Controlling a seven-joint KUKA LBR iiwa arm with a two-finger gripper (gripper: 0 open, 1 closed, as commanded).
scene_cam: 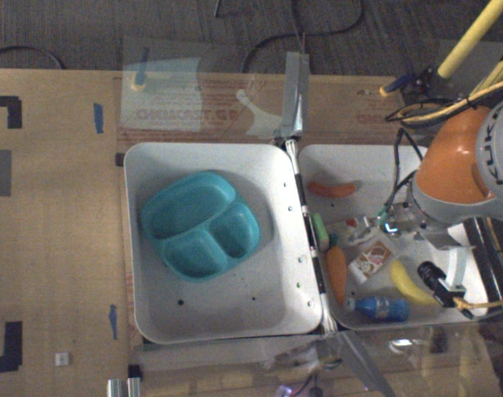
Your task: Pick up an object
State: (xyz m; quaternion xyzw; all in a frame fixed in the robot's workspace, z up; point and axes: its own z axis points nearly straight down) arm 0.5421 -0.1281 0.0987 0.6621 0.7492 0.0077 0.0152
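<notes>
My gripper (384, 223) hangs low in the right bin (363, 157), near its middle, just above a small white carton with a red label (371, 260). Around it lie an orange sausage (332, 190) at the back, a green piece (320, 230) by the left wall, and an orange carrot (337, 273) below that. A yellow banana (406, 281) and a blue bottle (381, 308) lie toward the front. The view shows nothing held in the gripper.
The left bin (152, 304) holds a teal divided plate (200, 224) in its back left part. A metal divider (305, 222) separates the two bins. The arm's orange band (454, 168) covers the right bin's back right corner.
</notes>
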